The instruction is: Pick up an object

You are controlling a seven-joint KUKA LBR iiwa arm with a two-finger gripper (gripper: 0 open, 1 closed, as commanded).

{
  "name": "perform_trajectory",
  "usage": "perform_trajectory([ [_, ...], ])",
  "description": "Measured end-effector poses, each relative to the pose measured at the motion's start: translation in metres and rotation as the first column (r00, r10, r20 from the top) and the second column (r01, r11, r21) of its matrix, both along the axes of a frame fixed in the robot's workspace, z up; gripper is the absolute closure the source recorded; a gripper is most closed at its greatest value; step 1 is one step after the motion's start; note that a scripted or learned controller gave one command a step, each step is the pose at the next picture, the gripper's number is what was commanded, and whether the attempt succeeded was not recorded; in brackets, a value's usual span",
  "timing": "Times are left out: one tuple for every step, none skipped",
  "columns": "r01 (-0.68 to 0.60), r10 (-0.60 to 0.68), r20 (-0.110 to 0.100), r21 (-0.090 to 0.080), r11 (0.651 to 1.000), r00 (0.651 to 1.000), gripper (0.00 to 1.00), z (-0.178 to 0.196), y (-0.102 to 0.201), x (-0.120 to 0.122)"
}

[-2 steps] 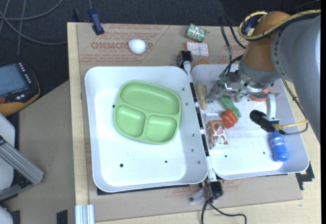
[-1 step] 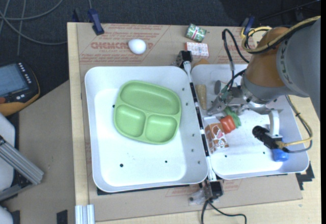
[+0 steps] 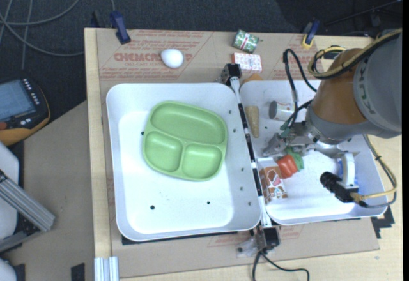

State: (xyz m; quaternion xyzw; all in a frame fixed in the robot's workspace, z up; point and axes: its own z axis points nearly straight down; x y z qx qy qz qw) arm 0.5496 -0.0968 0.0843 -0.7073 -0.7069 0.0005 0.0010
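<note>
My gripper (image 3: 284,145) is low in the right bin (image 3: 319,209), near its left side, with the grey and orange arm above it covering much of the bin. Just below the gripper lies a red and orange toy with a green tip (image 3: 287,165), close to the gripper or touching it; I cannot tell which. A brown and white packet (image 3: 273,184) lies in front of that. A tan cone-shaped piece (image 3: 254,121) rests by the bin's left wall, and a small grey cylinder (image 3: 275,109) sits behind the gripper.
The left bin (image 3: 128,209) holds a green divided plate (image 3: 185,140). On the cardboard behind the bins are a white egg (image 3: 171,57), a small green can (image 3: 246,41) and a patterned packet (image 3: 247,62). Blue clamps (image 3: 119,27) grip the bench's far edge.
</note>
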Motion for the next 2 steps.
perform_trajectory([
  [0.0,0.0,0.0,0.0,1.0,1.0,0.0,0.0,-0.012,-0.018],
  [-0.001,0.001,0.003,-0.001,1.0,1.0,0.0,0.0,-0.017,-0.007],
])
